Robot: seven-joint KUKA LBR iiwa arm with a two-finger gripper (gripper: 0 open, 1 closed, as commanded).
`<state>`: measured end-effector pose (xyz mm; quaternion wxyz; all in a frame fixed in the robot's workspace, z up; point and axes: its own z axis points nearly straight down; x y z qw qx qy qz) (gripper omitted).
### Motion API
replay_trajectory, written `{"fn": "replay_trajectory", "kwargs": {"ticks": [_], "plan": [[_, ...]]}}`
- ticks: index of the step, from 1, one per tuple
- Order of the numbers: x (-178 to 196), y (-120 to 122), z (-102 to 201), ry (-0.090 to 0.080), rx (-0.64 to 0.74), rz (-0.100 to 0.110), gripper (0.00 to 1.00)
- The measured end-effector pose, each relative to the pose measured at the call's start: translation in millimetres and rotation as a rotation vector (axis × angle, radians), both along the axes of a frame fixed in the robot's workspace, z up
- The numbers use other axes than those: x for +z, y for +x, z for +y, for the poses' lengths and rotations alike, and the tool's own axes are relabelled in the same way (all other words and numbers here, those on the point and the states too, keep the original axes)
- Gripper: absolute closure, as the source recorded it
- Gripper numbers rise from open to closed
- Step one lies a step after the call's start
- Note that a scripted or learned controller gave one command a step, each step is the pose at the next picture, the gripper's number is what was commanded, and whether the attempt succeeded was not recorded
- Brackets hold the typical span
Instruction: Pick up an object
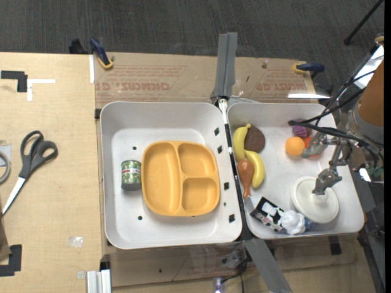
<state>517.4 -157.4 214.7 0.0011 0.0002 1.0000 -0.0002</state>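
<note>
The pale wooden tabletop (55, 224) carried two shallow white plastic bins side by side, the left bin (116, 224) and the right bin (351, 224), touching at their inner edges. A flattened brown cardboard sheet (159, 81) lay beneath their far ends. Black-handled scissors (27, 160) rested well apart, left of the bins.

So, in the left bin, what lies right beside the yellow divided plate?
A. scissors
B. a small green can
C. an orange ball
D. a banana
B: the small green can lies on its side against the left edge of the yellow divided plate in the left bin.
</note>
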Motion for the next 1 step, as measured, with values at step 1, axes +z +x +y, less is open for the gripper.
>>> {"fn": "replay_trajectory", "kwargs": {"ticks": [1], "plan": [[-81.9,87.5,-12.8,-0.001,0.061,-0.002,0.0]]}}
